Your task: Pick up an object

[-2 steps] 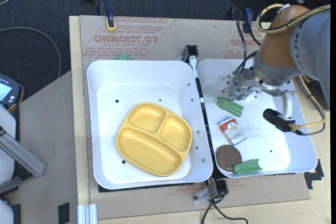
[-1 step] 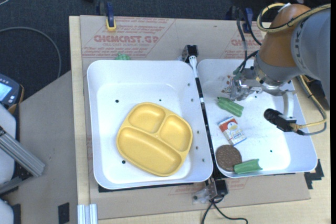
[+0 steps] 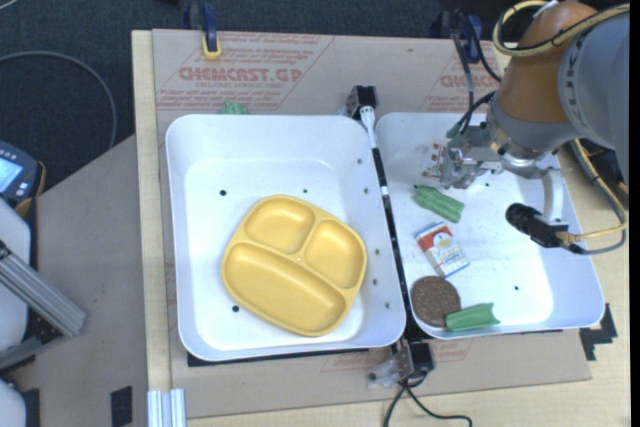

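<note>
The bench top (image 3: 300, 65) is a flat tan board printed with faded red lettering, and it carries two shallow bins of smooth white plastic with rounded corners, side by side and touching along a black strip. The left bin (image 3: 200, 165) is the bigger shape in view, and most of its floor is taken by a glossy yellow plate (image 3: 293, 262), an oval moulded tray split into three hollow compartments; bare white floor runs in a band around it, widest toward the far wall. The right bin (image 3: 560, 300) has open floor along its right side and near corner. The grey arm (image 3: 590, 65), with its rounded orange band, reaches in over the far right of that bin, and the gripper (image 3: 460, 165), a cluster of small metal parts, hangs low near the bin's far left area; whether its fingers are spread or closed cannot be told. Just beside it, toward the near side, lies a flat green piece (image 3: 440, 203), tilted. Nearer the middle sits a small card-like box (image 3: 441, 248) in red, white and blue. Against the near wall rests a round brown disc (image 3: 435, 298) with a rough-looking face, touching a stubby green cylinder (image 3: 470, 317) lying on its side.
</note>
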{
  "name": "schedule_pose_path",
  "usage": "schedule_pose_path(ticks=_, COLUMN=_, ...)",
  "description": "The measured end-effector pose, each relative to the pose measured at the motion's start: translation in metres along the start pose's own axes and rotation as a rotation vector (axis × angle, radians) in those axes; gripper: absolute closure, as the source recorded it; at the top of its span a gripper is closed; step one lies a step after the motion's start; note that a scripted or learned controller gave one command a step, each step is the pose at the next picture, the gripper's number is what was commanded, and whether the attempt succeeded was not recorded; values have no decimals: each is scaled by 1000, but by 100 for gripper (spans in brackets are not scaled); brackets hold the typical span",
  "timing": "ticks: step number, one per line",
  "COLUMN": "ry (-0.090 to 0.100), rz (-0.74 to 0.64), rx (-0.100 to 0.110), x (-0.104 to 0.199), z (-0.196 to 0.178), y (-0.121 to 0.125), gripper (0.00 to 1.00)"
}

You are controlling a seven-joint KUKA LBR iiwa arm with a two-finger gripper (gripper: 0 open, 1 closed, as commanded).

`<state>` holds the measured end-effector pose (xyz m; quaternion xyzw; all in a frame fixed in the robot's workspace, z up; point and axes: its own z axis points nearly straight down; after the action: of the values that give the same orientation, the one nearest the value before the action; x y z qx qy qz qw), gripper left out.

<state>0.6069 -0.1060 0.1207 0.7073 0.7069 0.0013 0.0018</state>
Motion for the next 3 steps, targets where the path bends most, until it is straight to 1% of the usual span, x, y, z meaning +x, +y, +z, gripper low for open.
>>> schedule_pose_path(ticks=3, ry=-1, rz=0, rx=-7, x=1, z=-30, y=2, gripper=100)
